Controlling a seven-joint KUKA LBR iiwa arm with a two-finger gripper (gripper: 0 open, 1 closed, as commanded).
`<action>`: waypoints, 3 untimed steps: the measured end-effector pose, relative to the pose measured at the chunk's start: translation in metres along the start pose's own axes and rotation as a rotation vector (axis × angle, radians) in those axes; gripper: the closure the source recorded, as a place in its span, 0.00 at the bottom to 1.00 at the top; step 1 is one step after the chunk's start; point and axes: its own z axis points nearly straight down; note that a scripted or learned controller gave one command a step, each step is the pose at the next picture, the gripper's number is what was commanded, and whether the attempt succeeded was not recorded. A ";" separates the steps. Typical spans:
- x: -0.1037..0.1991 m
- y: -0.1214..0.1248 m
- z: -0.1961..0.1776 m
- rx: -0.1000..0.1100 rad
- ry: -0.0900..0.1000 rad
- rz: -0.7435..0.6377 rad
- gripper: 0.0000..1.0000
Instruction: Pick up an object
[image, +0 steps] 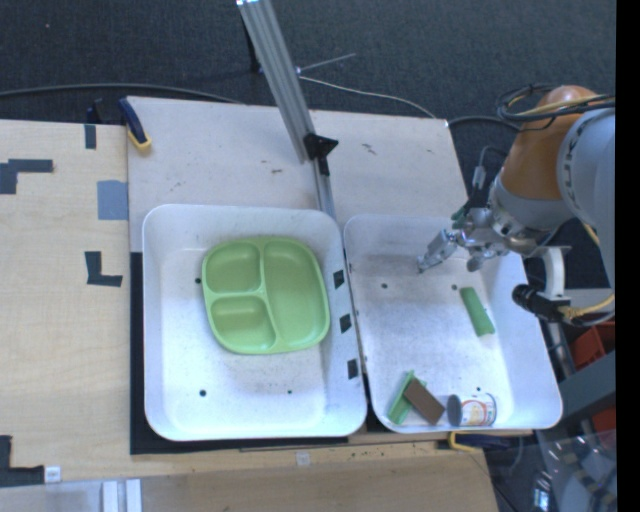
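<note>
The gripper (449, 253) is seen over the upper part of the right bin (400, 330), carried by the grey arm (560, 180) with its orange band. Two fingers can be made out, one tip at the left (428, 262) and one further right, with a gap between them, so the gripper is judged to be parted; nothing is seen held between them.

The green stick (477, 310) is taken as the likeliest thing to be picked, being the nearest loose object to the gripper. Relative to the gripper it lies below and a little to the right in the view, near but apart, on the bin floor. Its long axis runs from upper left to lower right, steeply, almost along the bin's right wall. For a grasp across the narrow side, the fingers would probably have to close crosswise to that axis, and a short shift toward the stick followed by a descent is judged necessary.

Further from the gripper, along the bin's near wall, a brown block (424, 403) is seen lying against a green wedge-like piece (402, 398), with a small can (475, 410) on its side just beside them. Printing is present on the can's label, but it is too small to be read.

In the left bin (165, 330), well apart from the gripper, a green divided plate (266, 295) is resting; no brand or writing is visible on it
</note>
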 end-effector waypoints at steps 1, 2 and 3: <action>0.009 -0.004 0.061 0.002 0.001 0.000 0.00; 0.009 -0.002 0.047 -0.004 0.000 -0.001 1.00; 0.011 -0.010 0.000 -0.009 0.000 0.001 1.00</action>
